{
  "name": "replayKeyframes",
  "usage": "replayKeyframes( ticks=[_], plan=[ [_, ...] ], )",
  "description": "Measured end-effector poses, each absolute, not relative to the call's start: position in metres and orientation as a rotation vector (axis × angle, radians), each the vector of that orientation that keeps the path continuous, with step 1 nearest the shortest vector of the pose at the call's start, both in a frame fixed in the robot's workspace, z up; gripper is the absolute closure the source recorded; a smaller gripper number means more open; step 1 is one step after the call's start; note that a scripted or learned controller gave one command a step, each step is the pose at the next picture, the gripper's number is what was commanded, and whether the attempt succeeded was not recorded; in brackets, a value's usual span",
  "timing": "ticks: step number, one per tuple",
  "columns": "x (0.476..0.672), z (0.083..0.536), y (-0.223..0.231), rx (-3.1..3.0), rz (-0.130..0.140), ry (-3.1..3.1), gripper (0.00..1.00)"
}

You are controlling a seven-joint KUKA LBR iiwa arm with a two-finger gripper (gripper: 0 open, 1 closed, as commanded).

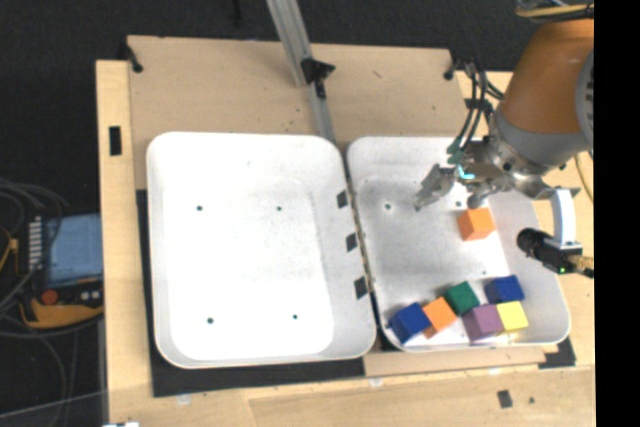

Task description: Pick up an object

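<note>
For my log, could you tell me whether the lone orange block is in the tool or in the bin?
In the bin: orange block lies on the right bin floor, beside the tool.

Evenly lit from overhead, with no hard shadows. Both white bins (250, 245) bright, near blown out, surface detail washed to a faint speckle. Dark floor toward 12 and 9 o'clock almost black, little detail. Soft throughout, low resolution; cube (476, 223) edges fuzzy, gripper (440, 187) smeared and hard to read. Mild glare on the arm's orange band (550, 75) at 2 o'clock.
</note>
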State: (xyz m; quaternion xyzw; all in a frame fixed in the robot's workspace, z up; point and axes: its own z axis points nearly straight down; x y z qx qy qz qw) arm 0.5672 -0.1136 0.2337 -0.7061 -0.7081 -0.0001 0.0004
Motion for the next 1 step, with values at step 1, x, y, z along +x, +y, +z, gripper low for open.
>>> replayKeyframes(
  ticks=[1],
  plan=[
    [0.5675,0.2342,-0.1141,-2.222,-0.002,-2.222,0.0]
  ],
)
